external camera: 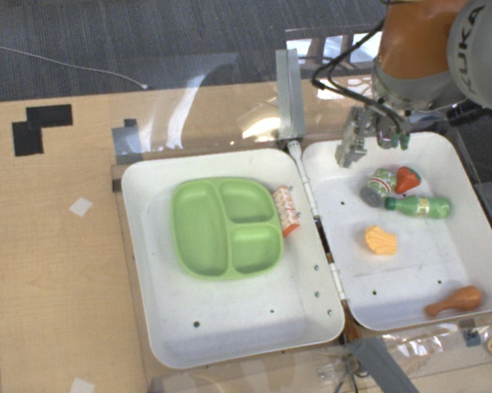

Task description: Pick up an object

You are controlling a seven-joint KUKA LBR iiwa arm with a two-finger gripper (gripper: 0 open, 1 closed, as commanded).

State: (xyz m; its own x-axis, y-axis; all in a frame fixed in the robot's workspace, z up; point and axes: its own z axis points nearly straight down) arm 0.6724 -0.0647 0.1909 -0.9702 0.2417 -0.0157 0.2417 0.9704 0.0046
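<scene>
The gripper hangs with fingers spread and nothing between them over the far edge of the right bin, likely poised to drop onto the bottle and strawberry just nearer.

Wooden bench, black squares

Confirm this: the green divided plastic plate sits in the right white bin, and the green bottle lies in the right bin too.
Wrong on the plate. The camera view shows the green divided plastic plate in the left white bin, not the right. The green bottle does lie in the right white bin.
</scene>
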